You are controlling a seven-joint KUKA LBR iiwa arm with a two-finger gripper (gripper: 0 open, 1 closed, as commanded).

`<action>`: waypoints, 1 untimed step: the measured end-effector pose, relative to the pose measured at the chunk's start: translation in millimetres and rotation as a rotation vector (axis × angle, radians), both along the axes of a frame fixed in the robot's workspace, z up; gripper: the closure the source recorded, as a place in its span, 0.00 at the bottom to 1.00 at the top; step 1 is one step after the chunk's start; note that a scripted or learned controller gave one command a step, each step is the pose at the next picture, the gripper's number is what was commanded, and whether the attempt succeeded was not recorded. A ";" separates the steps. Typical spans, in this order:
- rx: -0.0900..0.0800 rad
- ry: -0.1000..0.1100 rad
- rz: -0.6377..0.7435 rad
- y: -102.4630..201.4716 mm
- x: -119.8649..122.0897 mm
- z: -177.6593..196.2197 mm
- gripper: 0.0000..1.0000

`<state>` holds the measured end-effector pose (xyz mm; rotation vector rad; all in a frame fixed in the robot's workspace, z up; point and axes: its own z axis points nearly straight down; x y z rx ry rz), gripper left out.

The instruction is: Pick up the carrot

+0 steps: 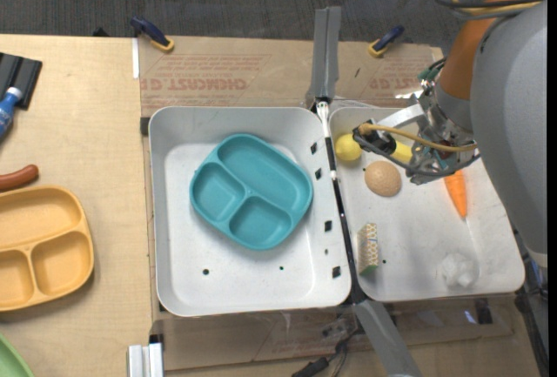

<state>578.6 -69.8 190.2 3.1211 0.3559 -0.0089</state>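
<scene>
Here the carrot [457, 194] lies with its tip toward the bin's near edge; the pincer's [432, 159] state is unclear.

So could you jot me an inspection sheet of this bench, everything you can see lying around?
Surface: two shallow white bins, left bin and right bin, on a wooden bench with a cardboard sheet.
Job's things: orange tapered carrot lying in the right bin, near its right wall.
Clutter: teal divided plastic tray in the left bin; yellow ball, tan egg, small patterned packet, crumpled clear wrap in the right bin.
Hand: robot's hand right above the carrot's thick end; grip unclear.
Cables: yellow hose at the hand.
Surroundings: orange divided tray, clamps.
</scene>
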 end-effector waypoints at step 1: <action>0.002 0.001 0.286 83.3 5.9 0.2 1.00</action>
